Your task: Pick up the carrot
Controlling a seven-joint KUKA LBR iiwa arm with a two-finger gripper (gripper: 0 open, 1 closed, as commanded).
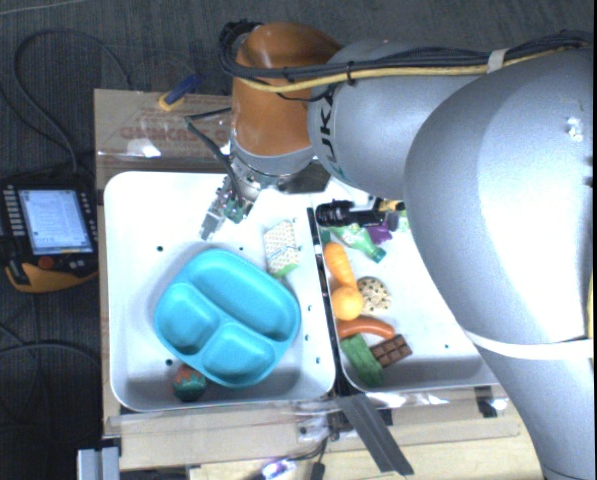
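Gripper (216, 220) is seen over the upper part of the left bin (128, 268), above bare white floor, tip angled toward the lower left. Whether it is spread or pressed together cannot be told from this angle. Nothing is seen held in it.

Carrot (338, 265) is located in the right bin (428, 318), close against that bin's left wall, lying roughly lengthwise with its narrower end toward the top. It is well apart from the gripper, with the divider between the two bins in between.

Right bin, listed top to bottom: a purple item (383, 231) and a green item (363, 243) just above the carrot, a round orange fruit (345, 303) touching the carrot's lower end, a speckled cookie (374, 291) just beside the fruit, a red-orange sausage-shaped piece (366, 327), a chocolate bar (391, 349), and a green piece (364, 365) at the bottom.

Left bin: a blue compartment tray (228, 315) is set in the lower middle, tilted. A white-green patterned packet (281, 248) is seen near the tray's upper right edge. A small green-red item (188, 383) lies just beside the tray's lower left corner.

The grey arm (478, 168) covers the right side of the view, and its orange band (273, 88) is seen above the gripper. A teach pendant (43, 228) lies on the floor to the left of the bench.
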